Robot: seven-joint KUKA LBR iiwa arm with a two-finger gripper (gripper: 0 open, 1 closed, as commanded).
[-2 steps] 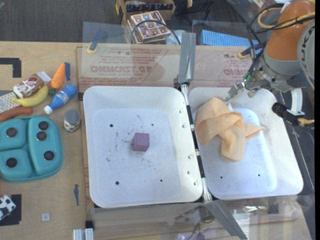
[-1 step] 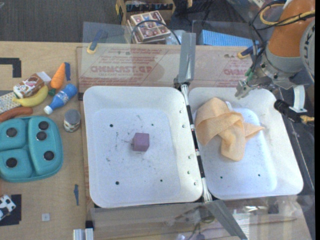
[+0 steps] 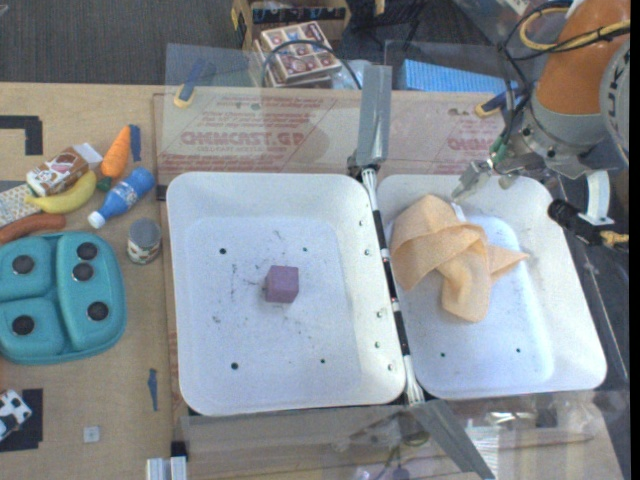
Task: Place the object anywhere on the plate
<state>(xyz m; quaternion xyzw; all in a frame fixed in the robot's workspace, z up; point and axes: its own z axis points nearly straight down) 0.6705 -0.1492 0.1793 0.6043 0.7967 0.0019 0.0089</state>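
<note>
One small purple cube (image 3: pixel 281 284) sits in the left bin (image 3: pixel 200 218).

Lighting even and bright, diffuse from overhead; no hard shadows. The left bin (image 3: pixel 200 218) and right bin (image 3: pixel 560 348) read near-white, close to overexposed, with only soft grey shading along their inner walls. The purple cube (image 3: pixel 281 284) casts a faint, short shadow. The clear sheet (image 3: pixel 260 133) behind the bins shows mild glare. The orange cloth (image 3: pixel 450 253) keeps its fold shading. The arm (image 3: pixel 585 58) at upper right looks soft and slightly blurred. General sharpness moderate; fine detail grainy. Floor above the counter (image 3: pixel 60 118) dim.
</note>
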